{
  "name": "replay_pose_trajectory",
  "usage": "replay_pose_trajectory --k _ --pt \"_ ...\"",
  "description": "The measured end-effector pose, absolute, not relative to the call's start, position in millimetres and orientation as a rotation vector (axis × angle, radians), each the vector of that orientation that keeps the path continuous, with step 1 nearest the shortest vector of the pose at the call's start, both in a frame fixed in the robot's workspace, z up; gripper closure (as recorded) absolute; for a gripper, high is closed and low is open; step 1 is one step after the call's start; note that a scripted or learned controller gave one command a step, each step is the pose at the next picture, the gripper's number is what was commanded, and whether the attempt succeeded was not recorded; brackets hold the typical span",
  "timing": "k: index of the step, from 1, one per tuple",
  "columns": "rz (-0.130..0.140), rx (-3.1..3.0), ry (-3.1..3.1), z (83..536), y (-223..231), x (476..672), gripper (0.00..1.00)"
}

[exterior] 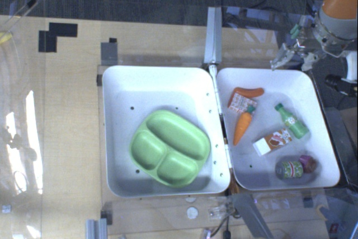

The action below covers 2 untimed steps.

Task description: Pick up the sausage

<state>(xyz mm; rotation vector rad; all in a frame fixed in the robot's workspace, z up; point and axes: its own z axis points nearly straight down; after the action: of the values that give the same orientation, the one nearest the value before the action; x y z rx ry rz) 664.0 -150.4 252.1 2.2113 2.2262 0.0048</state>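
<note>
we look down on two shallow white plastic bins set side by side on a pale wooden bench (pixel 67 120). in the left bin (pixel 117 92) lies a light green moulded tray with three compartments (pixel 170 146), tilted slightly. in the right bin (pixel 319 120), the short orange-red sausage (pixel 250 92) rests near the upper left corner, its long axis running roughly left to right, its right end curving a little upward; a small pink-and-white printed packet (pixel 241 102) overlaps its lower left side. just below, an orange toy carrot with a green top (pixel 243 125) points down and to the left. a green plastic bottle (pixel 291 121), a brown-and-white carton (pixel 273 142) and a round green-and-purple can on its side (pixel 292 168) lie further right. the grey arm's two-finger gripper (pixel 293 55) hangs over the bin's far rim, well apart from the sausage, its fingers spread and clasping nothing.
</note>
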Motion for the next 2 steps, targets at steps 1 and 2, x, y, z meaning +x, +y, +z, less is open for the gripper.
replay_pose_trajectory --k 1,2 --pt "0.009 2.199 2.230 264.4 -149.0 665.7 1.00" --pt "0.004 2.245 2.194 225.4 -86.3 613.0 1.00"
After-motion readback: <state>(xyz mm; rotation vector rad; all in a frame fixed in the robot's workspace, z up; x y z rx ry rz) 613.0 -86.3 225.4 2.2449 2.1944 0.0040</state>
